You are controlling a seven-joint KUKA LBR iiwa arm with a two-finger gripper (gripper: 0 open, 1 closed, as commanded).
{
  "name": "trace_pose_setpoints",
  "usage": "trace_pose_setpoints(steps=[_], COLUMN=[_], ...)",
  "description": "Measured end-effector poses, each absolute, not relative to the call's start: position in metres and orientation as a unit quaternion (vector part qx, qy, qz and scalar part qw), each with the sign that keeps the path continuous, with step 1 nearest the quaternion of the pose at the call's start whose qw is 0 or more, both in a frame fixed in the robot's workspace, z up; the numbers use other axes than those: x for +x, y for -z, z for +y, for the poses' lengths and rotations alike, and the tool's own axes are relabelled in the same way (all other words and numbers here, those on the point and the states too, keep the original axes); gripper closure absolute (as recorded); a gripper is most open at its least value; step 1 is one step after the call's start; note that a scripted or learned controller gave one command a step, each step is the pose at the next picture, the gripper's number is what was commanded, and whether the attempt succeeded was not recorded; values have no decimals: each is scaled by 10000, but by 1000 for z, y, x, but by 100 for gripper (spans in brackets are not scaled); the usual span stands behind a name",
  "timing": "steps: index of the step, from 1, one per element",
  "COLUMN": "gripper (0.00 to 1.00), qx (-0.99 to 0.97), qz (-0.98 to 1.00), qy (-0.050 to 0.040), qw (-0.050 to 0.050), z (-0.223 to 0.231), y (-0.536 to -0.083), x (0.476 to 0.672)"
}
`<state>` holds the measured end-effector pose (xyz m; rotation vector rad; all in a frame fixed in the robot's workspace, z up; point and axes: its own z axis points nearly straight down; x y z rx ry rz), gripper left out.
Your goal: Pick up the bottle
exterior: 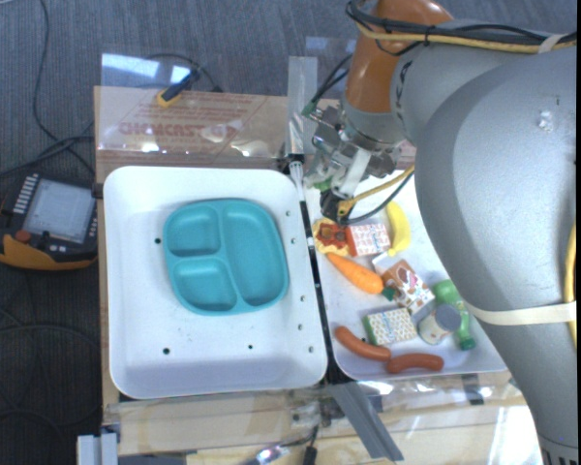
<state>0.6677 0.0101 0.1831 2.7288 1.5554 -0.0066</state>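
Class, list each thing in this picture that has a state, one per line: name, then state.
gripper, over the far end of the right bin, away from the bottle
bottle, lying on its side in the right bin, ungripped, partly hidden by the arm
teal plate, flat, right way up, in the left bin
carrot, lying flat
two sausages, lying flat
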Motion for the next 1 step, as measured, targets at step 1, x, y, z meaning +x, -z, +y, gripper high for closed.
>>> trace_pose_setpoints(steps=[1], gripper=[100], qx=[9744], qz=[2250], qy=[28], qw=[-12], z=[63], y=[-182], x=[644])
